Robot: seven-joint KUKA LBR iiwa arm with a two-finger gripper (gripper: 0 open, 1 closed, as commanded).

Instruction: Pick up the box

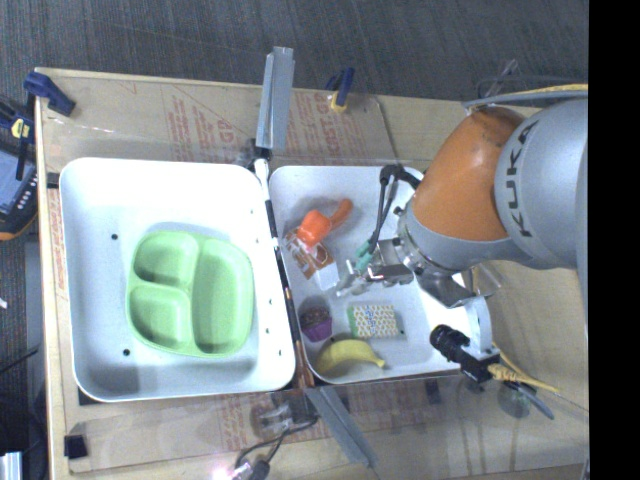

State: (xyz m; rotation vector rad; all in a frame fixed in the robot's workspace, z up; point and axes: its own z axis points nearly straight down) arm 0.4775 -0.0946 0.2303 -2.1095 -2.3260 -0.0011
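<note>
White right bin [440, 183] crowded, box [375, 320] flat by banana [350, 354] and cup [316, 320], gripper [352, 280] above, just beside it, grip too blurry to tell.

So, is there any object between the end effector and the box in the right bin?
Nothing visible stands between them. The end effector is just above and left of the box, with bare bin floor between. The banana and purple cup lie aside.
</note>
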